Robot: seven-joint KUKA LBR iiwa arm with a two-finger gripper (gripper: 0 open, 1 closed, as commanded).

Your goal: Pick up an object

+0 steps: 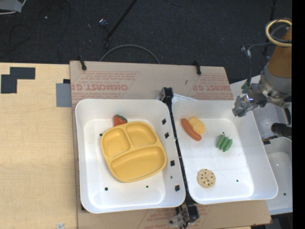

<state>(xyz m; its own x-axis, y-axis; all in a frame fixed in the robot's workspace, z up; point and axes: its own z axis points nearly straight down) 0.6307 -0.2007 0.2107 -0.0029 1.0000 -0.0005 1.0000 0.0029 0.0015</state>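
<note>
Cookie [206,178], hot dog [191,129], green toy [224,142] in right bin [257,175]; gripper [242,105] above its far-right corner (grip state: cannot tell)

even, bright overhead light, soft shadows, mild glare on the white bins [95,123], slightly soft focus.

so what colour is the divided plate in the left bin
Yellow divided plate, seen in the camera view.
</note>
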